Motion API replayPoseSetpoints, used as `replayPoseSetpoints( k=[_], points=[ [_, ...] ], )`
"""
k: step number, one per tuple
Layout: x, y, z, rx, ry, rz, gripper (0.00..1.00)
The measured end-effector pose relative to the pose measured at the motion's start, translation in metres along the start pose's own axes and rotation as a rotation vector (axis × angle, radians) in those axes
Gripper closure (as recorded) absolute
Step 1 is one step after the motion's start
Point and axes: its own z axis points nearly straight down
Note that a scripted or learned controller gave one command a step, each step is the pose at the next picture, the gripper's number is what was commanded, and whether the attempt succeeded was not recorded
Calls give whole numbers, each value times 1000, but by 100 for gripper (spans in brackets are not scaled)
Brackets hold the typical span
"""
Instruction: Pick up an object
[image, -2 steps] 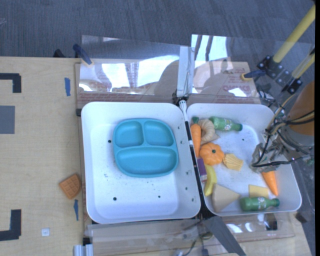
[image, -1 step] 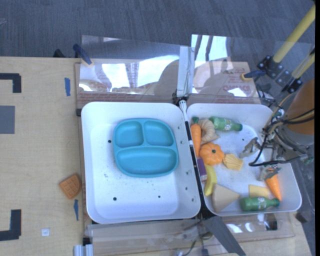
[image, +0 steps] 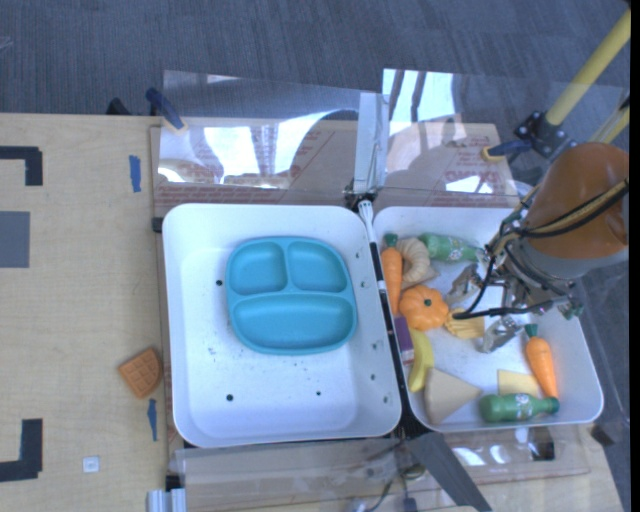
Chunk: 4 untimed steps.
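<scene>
Lying nearest the camera, a green bottle (image: 518, 406) is resting on its side at the front edge of the right bin (image: 585, 385), with a pale wedge of cheese (image: 449, 392) just to its left and a smaller yellow wedge (image: 516, 381) just behind it. Beside those, a carrot (image: 541, 365) is pointing toward the front right corner, and a yellow banana (image: 421, 362) is lying along the bin's left wall. Farther back, an orange pumpkin-like toy (image: 425, 308) is sitting near a second carrot (image: 391, 278), a beige piece (image: 415, 262) and another green bottle (image: 447, 246). Over the middle of this bin the grey arm with its orange band (image: 582, 200) is reaching in from the right, and the gripper (image: 497, 325) is hanging low among the toys; whether it is open or closed cannot be told. On the left, the other white bin (image: 190, 380) is carrying a blue divided plate (image: 291, 294). Out on the desk (image: 70, 300), a small waffle-like toy (image: 142, 372) is lying beside that bin.
</scene>
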Motion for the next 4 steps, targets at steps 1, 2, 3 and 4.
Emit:
replayPoseSetpoints(
  k=[1, 2, 3, 4],
  points=[
    [-24, 57, -1, 0, -1, -63, 0],
    [-24, 58, -1, 0, 2, 51, 0],
    [-19, 56, -1, 3, 1, 238, 0],
    [-72, 33, 1, 2, 2, 225, 0]
  ],
)
